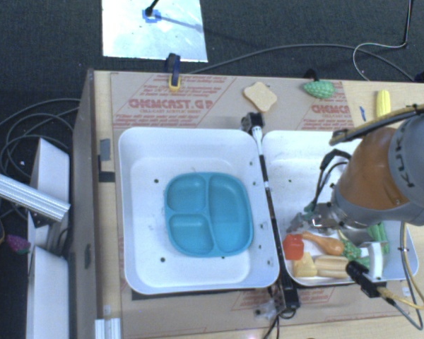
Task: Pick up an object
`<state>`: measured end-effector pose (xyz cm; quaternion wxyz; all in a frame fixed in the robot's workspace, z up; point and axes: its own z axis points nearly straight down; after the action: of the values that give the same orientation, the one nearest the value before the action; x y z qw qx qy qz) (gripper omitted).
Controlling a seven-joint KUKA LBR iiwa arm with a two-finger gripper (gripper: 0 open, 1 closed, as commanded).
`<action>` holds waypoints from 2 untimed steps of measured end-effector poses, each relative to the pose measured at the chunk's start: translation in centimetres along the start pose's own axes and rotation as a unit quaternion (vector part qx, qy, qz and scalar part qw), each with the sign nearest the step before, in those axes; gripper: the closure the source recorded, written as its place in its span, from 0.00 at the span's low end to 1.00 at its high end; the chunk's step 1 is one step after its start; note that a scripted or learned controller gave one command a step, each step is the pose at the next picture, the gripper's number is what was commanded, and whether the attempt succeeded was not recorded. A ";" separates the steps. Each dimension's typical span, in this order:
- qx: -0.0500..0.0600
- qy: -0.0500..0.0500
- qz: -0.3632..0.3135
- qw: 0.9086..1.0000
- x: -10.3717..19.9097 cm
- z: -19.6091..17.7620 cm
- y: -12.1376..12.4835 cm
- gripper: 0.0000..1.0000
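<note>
**Op:** From the camera view, my arm (381, 175) hangs over the right bin (297, 154); the toy food (318, 254) lies heaped in its near corner. I cannot tell the claw's state.

**Spotter:** I'd pick the carrot (324, 244), descend straight, avoid the wall.

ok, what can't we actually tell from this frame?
- Gripper fingers: hidden under the arm's grey wrist in the camera view.
- Green item in the right bin: mostly covered by the arm.
- Toy food pile: partly overlapped; contact with any item unclear.
- Yellow object on the bench: too small to identify.
</note>
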<state>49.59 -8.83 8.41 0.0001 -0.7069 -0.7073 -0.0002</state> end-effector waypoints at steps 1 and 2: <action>-0.002 -0.001 -0.001 1.000 -3.2 -3.9 5.9 0.00; -0.001 0.000 -0.001 1.000 0.0 0.0 10.6 0.00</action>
<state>60.14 -8.86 8.41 -0.0005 -0.7061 -0.7081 -0.0004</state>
